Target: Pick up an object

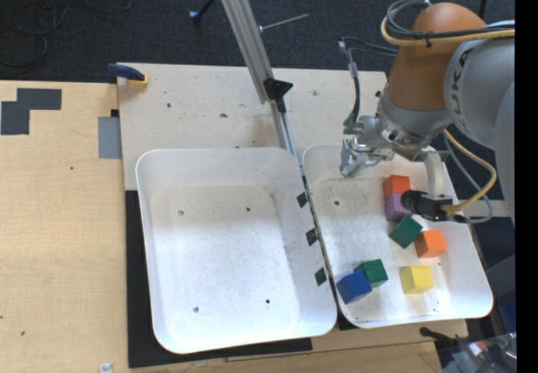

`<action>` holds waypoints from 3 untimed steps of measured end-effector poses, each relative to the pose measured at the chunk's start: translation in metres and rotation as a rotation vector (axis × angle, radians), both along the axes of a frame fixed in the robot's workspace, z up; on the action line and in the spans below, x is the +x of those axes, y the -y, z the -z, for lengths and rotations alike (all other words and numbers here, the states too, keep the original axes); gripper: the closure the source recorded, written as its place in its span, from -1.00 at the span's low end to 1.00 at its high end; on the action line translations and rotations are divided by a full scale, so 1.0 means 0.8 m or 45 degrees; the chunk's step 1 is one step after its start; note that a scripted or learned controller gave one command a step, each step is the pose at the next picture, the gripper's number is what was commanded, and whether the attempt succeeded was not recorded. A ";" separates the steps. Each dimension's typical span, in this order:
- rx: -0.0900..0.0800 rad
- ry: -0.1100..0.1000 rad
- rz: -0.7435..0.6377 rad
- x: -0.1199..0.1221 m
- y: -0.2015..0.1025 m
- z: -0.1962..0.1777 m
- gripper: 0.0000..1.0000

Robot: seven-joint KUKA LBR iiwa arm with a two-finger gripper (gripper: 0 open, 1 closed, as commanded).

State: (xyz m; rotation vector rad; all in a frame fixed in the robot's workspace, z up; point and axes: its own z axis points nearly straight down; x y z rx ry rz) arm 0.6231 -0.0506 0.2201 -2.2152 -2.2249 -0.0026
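- A grey arm [471, 86] with an orange band reaches in from the right over a pale wooden worktop [59, 228] that carries two shallow white bins side by side.
- The left bin [168, 178] sits next to the right bin [471, 300], which holds all the small blocks (likely gathered there so a pick can start from it).
- The blocks lie loose toward the right bin's right and near side: an orange-red block [396, 187], a purple block [395, 207], a dark green block [406, 231], an orange block [431, 243], a yellow block [415, 279], a small green block [372, 271] and a blue block [353, 286], the last two touching.
- The metal pincer [356, 163] hangs over the right bin's far left corner, apart from every block; nothing sits between its tips, and I cannot tell whether they are apart or together.
- No block is lifted yet.
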 end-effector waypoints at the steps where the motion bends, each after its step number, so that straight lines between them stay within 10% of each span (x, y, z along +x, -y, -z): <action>1: -0.001 -0.002 0.000 0.003 -0.064 -0.016 1.00; 3: -0.002 -0.007 0.002 -0.010 -0.181 -0.001 1.00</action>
